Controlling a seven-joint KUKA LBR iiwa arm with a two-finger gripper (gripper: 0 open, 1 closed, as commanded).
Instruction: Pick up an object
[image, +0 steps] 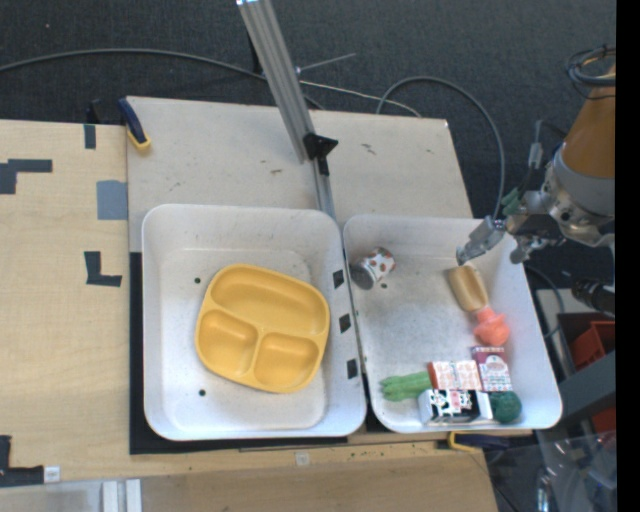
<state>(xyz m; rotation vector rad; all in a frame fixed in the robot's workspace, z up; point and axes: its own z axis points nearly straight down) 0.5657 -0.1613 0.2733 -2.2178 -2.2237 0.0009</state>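
Half-cropped arm (590, 150), jaws (480, 243) indistinct.

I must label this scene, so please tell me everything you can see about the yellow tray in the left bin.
The yellow tray is a rounded, roughly square plate that looks like smooth plastic. It has three shallow compartments: one long one along the upper side and two smaller ones below it. It lies flat, open side up, turned slightly askew, near the middle of the left bin. All three compartments hold nothing. It touches only the bin floor, and no other thing rests against it.
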